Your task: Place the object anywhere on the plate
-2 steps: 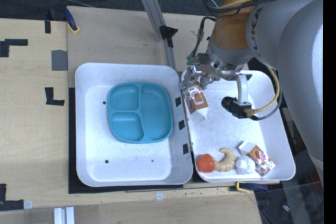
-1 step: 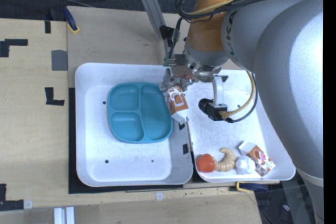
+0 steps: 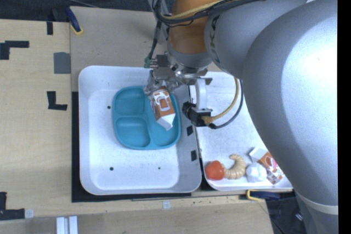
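Observation:
A blue divided plate [image 3: 134, 120] lies in the left white bin [image 3: 98, 172]. An orange and white carton [image 3: 162, 108] stands tilted over the plate's right part, its top end up among my gripper's fingers. My gripper [image 3: 160, 85] hangs right above the carton, at the plate's upper right rim, shut on the carton's top. The grey arm with its orange band [image 3: 193, 13] covers the bench behind it.
The right bin [image 3: 230, 109] holds a red tomato-like toy [image 3: 215, 170], a tan croissant [image 3: 237, 167], a white piece [image 3: 253, 173] and a small orange and white pack [image 3: 270, 166] along its near edge. A black hose [image 3: 200, 113] hangs beside the carton.

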You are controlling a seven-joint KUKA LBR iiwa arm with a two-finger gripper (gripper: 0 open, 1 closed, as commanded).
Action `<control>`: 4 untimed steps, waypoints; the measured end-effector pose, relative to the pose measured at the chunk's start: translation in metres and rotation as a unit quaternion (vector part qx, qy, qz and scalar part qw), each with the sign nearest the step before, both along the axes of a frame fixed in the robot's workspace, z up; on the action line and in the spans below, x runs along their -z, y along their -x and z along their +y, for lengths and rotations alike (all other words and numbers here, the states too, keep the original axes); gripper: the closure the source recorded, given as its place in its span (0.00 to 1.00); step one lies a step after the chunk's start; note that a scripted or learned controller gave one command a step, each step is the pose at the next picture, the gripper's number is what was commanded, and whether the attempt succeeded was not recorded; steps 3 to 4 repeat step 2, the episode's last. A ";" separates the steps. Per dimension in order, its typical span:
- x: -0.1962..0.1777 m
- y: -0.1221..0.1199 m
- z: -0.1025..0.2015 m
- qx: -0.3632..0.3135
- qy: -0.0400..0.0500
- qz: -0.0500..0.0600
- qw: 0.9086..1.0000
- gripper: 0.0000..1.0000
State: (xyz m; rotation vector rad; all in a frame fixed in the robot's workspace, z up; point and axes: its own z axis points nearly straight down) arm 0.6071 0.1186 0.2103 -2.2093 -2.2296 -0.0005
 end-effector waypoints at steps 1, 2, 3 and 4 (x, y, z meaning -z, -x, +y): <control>-0.004 0.002 0.053 0.001 0.000 0.000 1.000 1.00; -0.004 0.002 0.049 0.003 0.001 0.000 1.000 0.00; -0.004 0.002 0.049 0.003 0.001 0.000 1.000 0.00; -0.004 0.002 0.049 0.003 0.001 0.000 1.000 0.00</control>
